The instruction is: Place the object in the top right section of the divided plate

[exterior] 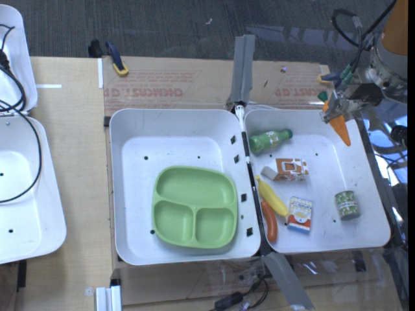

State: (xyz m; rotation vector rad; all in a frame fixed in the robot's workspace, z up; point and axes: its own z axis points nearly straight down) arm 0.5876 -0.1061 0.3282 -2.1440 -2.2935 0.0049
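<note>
1. We see the gripper (pixel 340 112) at the upper right corner of the right bin (pixel 373 238), above its far rim.
2. An orange carrot (pixel 341 129) sits between its fingers, so the pincer is closed around it; the carrot's pointed tip hangs downward over the bin's corner.
3. The green divided plate (pixel 194 206) lies in the left bin (pixel 130 173), toward that bin's near side, well apart from the carrot.
4. The plate has one long section along its far side and two smaller sections along its near side.
5. In the right bin, a green bottle (pixel 270 139) lies on its side near the far left corner.
6. Just nearer than the bottle we find a small orange and white carton (pixel 286 169).
7. A yellow banana (pixel 273 197) lies along the bin's left wall, with a red sausage-like piece (pixel 270 224) just nearer, close to touching it.
8. A white and red packet (pixel 299 214) rests just right of the banana.
9. A small can (pixel 347 205) with a green label stands toward the bin's right wall, well apart from the packet.
</note>
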